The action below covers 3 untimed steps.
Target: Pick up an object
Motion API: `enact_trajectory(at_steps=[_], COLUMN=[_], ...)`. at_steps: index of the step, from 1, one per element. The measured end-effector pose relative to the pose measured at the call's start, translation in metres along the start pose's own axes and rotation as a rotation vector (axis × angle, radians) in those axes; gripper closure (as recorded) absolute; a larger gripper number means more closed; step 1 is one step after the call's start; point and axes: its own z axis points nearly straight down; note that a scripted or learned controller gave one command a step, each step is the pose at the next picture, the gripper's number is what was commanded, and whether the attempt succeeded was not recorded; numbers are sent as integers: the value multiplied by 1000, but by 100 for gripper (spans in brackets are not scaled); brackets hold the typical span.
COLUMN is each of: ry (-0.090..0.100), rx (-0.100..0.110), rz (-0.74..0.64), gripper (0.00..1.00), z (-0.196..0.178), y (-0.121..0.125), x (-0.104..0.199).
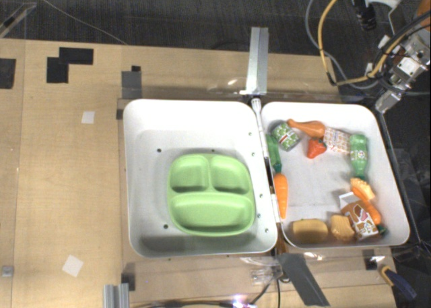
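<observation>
Seen from above on a pale wooden desk (60, 185): two shallow white bins side by side, the left bin (145, 165) carrying a green divided tray (211, 194), the right bin (387, 165) strewn with toy food. Along that bin's rim, an orange carrot (281, 195), a chicken drumstick (308, 127), a green bottle (358, 152) and a bread roll (310, 230). At upper right beyond the bins, the pincer (399, 84) amid cables, too blurred to tell whether spread or pressed together.

I'm seeing toy foods lying in the right bin (397, 185): an orange carrot (281, 195) along its left wall, a drumstick (306, 127) near the top.
</observation>
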Motion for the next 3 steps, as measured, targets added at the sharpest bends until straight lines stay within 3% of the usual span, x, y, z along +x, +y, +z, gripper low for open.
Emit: enact_trajectory(at_steps=[1,2,3], ry=[1,0,-6], rx=[0,-1,2], rz=[-185,-492,-398], gripper=[100,100,100], z=[-1,9,19], y=[-2,5,-56], x=[-2,4,-53])
